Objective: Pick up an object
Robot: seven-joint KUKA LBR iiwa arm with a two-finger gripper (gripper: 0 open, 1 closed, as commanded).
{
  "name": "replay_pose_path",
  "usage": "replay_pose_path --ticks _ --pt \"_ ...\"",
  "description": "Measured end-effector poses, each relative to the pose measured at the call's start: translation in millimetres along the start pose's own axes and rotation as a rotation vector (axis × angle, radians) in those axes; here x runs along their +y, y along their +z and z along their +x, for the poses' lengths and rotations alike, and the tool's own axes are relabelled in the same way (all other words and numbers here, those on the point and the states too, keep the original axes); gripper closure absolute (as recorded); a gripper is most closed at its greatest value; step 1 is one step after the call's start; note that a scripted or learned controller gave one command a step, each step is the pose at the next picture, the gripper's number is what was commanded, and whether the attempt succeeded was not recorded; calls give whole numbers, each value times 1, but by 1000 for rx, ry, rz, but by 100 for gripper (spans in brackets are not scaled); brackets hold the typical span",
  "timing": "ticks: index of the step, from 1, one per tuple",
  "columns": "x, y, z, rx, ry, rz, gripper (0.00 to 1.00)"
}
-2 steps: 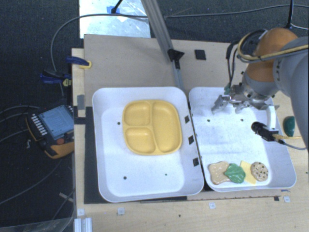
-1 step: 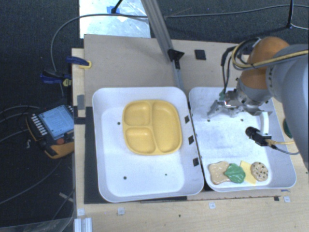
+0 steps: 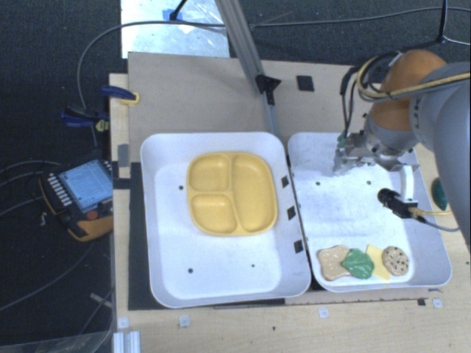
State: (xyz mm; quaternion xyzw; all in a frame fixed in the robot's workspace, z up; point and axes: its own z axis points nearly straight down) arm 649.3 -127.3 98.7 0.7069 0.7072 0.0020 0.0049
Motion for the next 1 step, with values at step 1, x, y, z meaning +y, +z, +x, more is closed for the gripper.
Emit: replay_pose_path --ticks 1 --pt "-7 -52 2 3 1 4 100"
